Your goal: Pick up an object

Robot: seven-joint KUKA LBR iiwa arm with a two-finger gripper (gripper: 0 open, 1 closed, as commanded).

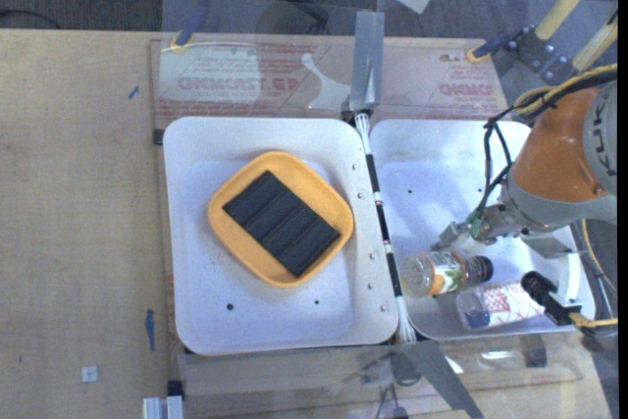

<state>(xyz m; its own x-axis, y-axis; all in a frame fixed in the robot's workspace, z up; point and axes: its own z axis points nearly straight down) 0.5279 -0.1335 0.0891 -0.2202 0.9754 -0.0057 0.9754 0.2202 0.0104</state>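
Observation:
A small clear bottle (439, 273) with an orange end and a dark end lies on its side near the front left of the right bin (422, 162). Beside it, toward the front, lies a clear packet (497, 304) with red and blue print. My gripper (469, 233) hangs just behind and above the bottle, on the grey arm with the orange band (559, 157) that reaches in from the right. Nothing shows between the gripper and the bottle. In the left bin (191, 299), a yellow plate (228, 240) carries a black ribbed slab (281, 222).
A raised divider (378, 211) with a row of screws separates the two bins. Behind the bins stands a clear back panel (245, 78) with red lettering. Bare wooden bench (74, 211) stretches to the left.

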